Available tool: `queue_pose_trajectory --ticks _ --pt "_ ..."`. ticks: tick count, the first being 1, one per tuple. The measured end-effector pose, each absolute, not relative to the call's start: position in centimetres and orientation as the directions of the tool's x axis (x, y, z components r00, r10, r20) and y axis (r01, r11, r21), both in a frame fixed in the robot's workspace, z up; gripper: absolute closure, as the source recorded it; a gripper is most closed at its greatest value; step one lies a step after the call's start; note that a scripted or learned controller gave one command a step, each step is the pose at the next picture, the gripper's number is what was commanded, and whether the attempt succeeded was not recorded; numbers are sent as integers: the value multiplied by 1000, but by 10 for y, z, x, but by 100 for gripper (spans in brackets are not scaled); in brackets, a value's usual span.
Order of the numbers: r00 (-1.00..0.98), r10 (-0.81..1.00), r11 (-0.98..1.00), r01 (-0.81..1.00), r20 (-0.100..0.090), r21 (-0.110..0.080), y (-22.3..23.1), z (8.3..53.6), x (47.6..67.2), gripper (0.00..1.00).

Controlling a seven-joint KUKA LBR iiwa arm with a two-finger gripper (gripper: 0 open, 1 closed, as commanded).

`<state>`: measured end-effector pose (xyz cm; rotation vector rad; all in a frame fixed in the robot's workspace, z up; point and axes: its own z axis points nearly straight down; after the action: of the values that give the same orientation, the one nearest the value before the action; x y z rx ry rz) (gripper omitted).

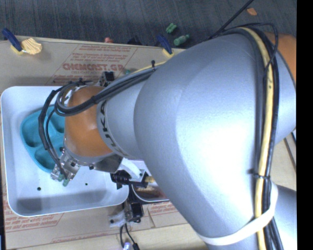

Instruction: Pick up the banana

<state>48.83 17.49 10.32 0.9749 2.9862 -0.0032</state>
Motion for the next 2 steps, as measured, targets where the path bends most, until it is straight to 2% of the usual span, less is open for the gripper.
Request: queue_pose_trajectory --ticks 2 --pt "-813 583 813 583 -3 0 177 122 489 100"
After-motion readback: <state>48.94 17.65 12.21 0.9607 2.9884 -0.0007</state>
